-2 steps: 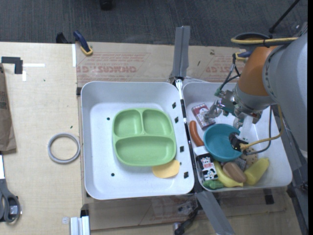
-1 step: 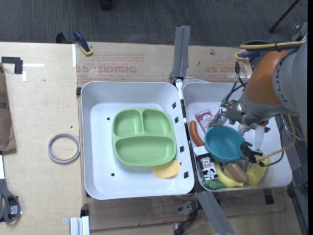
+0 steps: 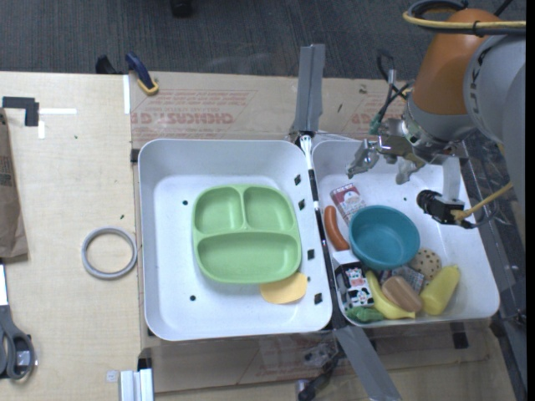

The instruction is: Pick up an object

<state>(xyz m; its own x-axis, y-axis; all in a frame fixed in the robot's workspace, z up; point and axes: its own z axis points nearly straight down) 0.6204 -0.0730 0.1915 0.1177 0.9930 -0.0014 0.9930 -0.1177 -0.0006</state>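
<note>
My gripper (image 3: 383,167) hangs over the far end of the right bin (image 3: 481,261), its two fingers spread apart and nothing between them. Just below it in that bin lie a red and white packet (image 3: 346,200), an orange sausage (image 3: 336,227) and a blue bowl (image 3: 384,236). Nearer the front are a cow-patterned carton (image 3: 354,284), a banana (image 3: 383,302), a brown bun (image 3: 402,293), a cookie (image 3: 428,262) and a yellow bottle (image 3: 441,288). The left bin (image 3: 159,224) holds a green divided plate (image 3: 247,234) and a yellow chip (image 3: 284,290).
On the bench left of the bins lie a grey ring (image 3: 109,251), scissors (image 3: 15,353) and a brown paper bag (image 3: 10,190). A blue and yellow clamp (image 3: 142,73) sits at the back. A metal divider (image 3: 310,90) rises between the bins.
</note>
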